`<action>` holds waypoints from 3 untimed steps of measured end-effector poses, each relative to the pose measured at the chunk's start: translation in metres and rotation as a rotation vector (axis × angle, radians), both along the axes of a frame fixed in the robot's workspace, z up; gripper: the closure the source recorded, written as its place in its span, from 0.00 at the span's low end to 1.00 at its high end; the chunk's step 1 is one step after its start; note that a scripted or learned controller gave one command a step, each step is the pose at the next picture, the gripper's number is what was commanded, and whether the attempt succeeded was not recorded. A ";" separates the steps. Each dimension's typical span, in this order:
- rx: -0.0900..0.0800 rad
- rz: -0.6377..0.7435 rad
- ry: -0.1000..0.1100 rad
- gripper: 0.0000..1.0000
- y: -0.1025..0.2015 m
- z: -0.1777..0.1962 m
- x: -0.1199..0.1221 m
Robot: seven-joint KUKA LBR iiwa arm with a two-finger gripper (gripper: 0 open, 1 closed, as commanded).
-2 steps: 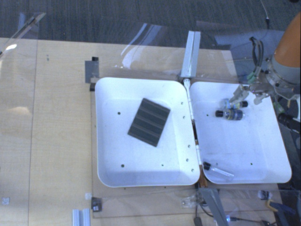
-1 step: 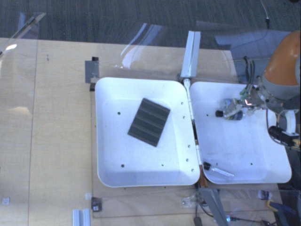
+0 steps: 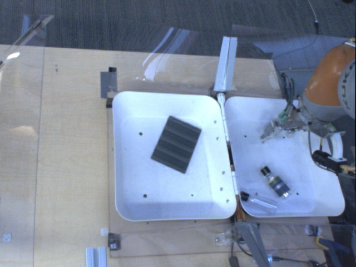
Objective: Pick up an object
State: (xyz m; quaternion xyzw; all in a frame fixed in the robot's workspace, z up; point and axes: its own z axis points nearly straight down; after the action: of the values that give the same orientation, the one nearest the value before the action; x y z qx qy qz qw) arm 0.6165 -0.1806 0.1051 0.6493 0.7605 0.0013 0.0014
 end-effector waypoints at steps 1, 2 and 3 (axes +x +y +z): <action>0.000 0.038 0.001 0.00 0.026 0.039 -0.056; 0.000 0.127 0.001 0.00 -0.025 -0.009 -0.127; -0.002 0.167 -0.001 0.00 0.009 0.132 -0.094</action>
State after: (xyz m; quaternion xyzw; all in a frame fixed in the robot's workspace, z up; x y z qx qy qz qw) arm 0.5221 -0.1719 0.2373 0.5834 0.8122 0.0010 0.0025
